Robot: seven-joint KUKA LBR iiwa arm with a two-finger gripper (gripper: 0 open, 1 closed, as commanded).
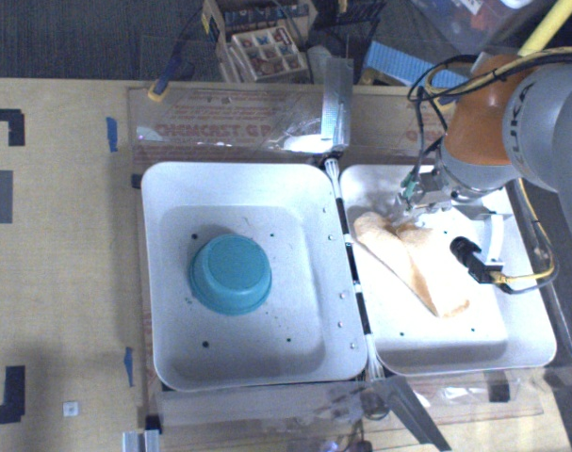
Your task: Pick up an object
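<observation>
A pale tan, limp object [413, 262], like a cloth or soft piece, lies stretched across the right bin [521, 347] from its upper left toward its middle. My gripper [411, 199] is low over that object's upper end, near the bin's back left corner, and appears to touch it. The grey arm with its orange band [479, 125] comes in from the upper right. A teal bowl [231, 272] sits upside down in the middle of the left bin [172, 196], well away from the gripper.
A metal divider edge [347, 252] separates the two bins. Behind the bins lies a cardboard strip under clear plastic [229, 125], and beyond it are boxes and clutter on the floor. Blue tape marks [112, 133] dot the wooden bench at left.
</observation>
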